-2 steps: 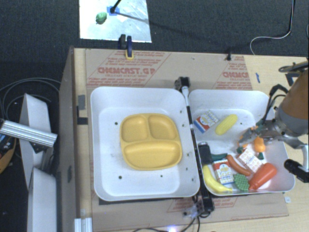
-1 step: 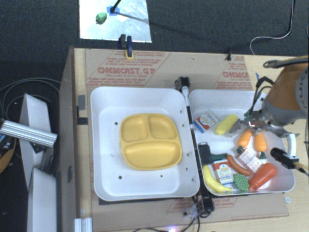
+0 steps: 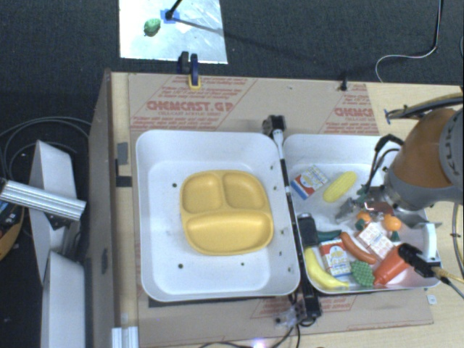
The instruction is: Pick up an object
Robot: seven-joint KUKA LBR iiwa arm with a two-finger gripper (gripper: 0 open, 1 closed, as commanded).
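L to R: left bin (image 3: 156,267) carries a yellow divided plate (image 3: 225,212), lying flat approx mid-bin, well apart from the arm. Looks like stiff moulded plastic, light but wide and low; I'd judge it a poor pick, only the rim offers a hold.

Right bin (image 3: 319,145) has the clutter, probably toy food, so light, hard, a bit slippery. Small carton (image 3: 310,181) w/ red print near the top-left, corn cob (image 3: 339,186) just beside it: rounded, ridged, lies at a slant w/ free space round it; take it across the short axis at mid-length. Banana (image 3: 321,270) along the lower-left edge, touching another printed carton (image 3: 336,259); curved, may roll. Sausage (image 3: 358,247) and carrot (image 3: 391,266) are packed close w/ a green piece (image 3: 362,273), so little room either side.

Gripper (image 3: 362,207) is low over the mid-right of this bin, by small orange bits (image 3: 392,222). Fingers: too blurred and hidden by the wrist, can't tell open or closed, nor whether anything's held.
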